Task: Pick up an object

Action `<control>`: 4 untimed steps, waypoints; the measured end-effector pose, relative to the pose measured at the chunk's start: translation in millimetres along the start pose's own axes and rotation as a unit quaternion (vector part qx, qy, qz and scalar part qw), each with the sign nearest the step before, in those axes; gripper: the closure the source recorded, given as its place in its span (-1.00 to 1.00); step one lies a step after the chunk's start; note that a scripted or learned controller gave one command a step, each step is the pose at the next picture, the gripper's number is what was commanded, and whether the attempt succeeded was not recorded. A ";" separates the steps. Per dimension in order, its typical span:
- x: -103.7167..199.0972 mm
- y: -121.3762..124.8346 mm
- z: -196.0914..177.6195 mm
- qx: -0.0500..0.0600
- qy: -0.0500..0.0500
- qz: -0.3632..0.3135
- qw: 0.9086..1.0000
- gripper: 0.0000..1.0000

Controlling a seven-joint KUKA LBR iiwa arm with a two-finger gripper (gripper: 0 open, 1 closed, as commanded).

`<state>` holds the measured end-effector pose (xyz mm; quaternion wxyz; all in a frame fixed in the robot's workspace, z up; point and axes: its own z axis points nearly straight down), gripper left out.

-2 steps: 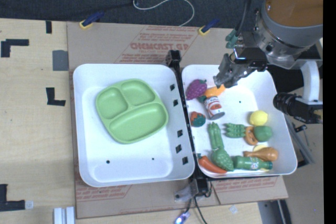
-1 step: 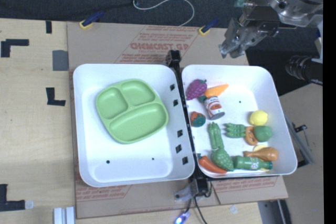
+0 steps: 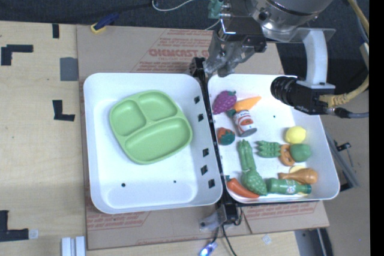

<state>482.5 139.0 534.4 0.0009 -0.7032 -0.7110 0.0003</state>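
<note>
The right bin (image 3: 312,111) holds several toy foods: purple grapes (image 3: 224,101), an orange carrot (image 3: 248,102), a small red-labelled can (image 3: 244,122), a yellow lemon (image 3: 295,135), a green corn cob (image 3: 245,156) and a green bottle (image 3: 288,187). My gripper (image 3: 223,63) hangs high over the far left corner of that bin, just above the grapes and apart from them. Nothing shows between its fingers.
The left bin (image 3: 99,129) carries a green divided plate (image 3: 150,126). A black divider (image 3: 207,129) runs between the bins. Black camera gear (image 3: 294,95) juts over the right bin's far side. Cables hang behind the bench.
</note>
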 end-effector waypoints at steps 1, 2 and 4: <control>-64.6 15.3 162.1 0.009 -0.003 0.008 1.000 1.00; -124.6 -2.0 236.2 0.005 -0.002 0.009 1.000 1.00; -65.5 0.7 134.4 -0.001 0.000 0.005 1.000 1.00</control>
